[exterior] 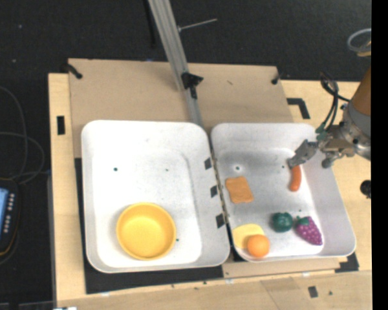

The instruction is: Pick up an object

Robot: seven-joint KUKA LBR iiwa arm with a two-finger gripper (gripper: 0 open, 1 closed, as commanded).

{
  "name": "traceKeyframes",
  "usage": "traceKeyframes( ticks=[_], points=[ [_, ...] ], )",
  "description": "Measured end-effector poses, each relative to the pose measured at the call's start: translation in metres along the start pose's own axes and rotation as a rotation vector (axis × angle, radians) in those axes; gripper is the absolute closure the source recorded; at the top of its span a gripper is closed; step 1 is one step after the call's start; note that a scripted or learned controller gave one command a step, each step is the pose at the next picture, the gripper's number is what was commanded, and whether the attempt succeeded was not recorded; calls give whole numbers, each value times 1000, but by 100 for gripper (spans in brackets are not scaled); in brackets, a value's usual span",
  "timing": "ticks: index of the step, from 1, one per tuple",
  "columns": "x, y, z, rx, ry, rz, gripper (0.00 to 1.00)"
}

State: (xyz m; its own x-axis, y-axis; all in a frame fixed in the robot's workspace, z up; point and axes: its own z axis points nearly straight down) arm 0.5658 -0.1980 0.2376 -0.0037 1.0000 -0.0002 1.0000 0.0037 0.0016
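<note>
Carrot (295, 178), the small orange piece nearest the pincer (315, 155): you see it lying upright in the frame against the floor of the right bin (265, 141), toward that bin's upper right. The pincer hangs just above its top end; 1 grey finger (302, 154) slants down to the left and a second shows to its right, so they stand apart with nothing between them, and you cannot tell whether the tip touches the carrot. Above the pincer you see the grey wrist with dark cables, coming in from the right, and a strip of orange band at the edge.

Other items in the right bin: a tan square cracker (238, 189) near the left wall; a green round piece (282, 221) and a purple grape bunch (308, 230) just beside each other toward the lower right; an orange ball (257, 245) resting against a pale yellow piece (244, 232) at the lower left corner.

Left bin (142, 147): 1 yellow bowl (146, 230), mouth up, in the lower half.

Both bins sit side by side on the tan worktop (136, 82). A grey metal rail (170, 34) runs down from the top edge to the gap between them.
</note>
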Motion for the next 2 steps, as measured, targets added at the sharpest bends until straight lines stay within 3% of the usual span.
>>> traceKeyframes(
  ticks=[1,2],
  points=[
    [0,0,0,0,0,0,0],
    [-6,7,47,4,-2,4,0]
  ],
)
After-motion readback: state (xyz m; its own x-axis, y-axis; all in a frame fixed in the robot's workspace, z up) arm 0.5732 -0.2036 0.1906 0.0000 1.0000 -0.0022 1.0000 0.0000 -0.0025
